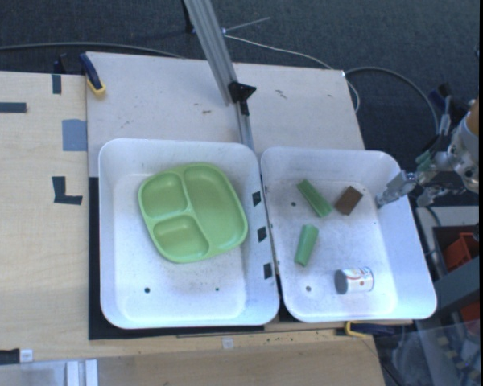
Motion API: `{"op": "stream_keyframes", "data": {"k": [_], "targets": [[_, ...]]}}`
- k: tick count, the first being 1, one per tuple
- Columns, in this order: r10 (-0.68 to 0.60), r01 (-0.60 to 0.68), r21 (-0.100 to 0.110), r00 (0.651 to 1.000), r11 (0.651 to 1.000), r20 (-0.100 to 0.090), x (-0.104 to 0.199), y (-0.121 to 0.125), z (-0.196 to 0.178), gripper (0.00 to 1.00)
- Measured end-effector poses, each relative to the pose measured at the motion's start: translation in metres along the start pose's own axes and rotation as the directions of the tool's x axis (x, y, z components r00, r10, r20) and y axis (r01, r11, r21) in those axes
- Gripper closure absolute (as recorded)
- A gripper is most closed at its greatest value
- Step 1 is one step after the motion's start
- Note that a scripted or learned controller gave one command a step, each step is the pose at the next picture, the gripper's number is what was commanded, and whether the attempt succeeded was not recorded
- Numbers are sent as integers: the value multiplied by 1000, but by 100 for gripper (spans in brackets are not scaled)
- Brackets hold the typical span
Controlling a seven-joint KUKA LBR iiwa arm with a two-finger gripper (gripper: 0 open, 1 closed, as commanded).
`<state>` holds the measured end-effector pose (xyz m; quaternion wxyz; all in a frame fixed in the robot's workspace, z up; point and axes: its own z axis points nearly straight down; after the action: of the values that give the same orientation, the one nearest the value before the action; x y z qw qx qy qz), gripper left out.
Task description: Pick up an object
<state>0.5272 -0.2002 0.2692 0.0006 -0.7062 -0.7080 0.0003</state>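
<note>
We see two white bins side by side on the bench. The left bin [117, 215] holds a green tray [192, 211] w/ three compartments, lying flat and a bit toward the bin's upper half.

The right bin [402, 248] holds four small things. A green block [314, 198] lies tilted near the top centre, and a brown block [349, 200] sits just beside it on the right, apart from it. A green cylinder [306, 244] lies below the green block, near but not touching. A small can [354, 280], white w/ red marks and a grey end, lies on its side toward the bin's lower right, well apart from the rest.

The gripper [394, 190] is at the right bin's upper right rim, right of the brown block and not touching it. Nothing shows between its tips. We can't tell if the claw is spread or closed; it's too small and blurred at that angle. The arm's wrist [459, 155] comes in from the right edge.

A metal pole [213, 43] slants down from the top to a black clamp [241, 92] above the gap btw the bins.
</note>
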Motion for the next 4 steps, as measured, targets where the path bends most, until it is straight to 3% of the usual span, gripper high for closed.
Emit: {"op": "stream_keyframes", "data": {"k": [1, 3, 4], "targets": [[0, 0, 0, 1000, 1000, 0, 0, 0, 0, 0], [1, -1, 7, 1000, 1000, -2, 22, -2, 114, 0], [1, -1, 7, 1000, 1000, -1, 19, 1, 177, 0]]}}
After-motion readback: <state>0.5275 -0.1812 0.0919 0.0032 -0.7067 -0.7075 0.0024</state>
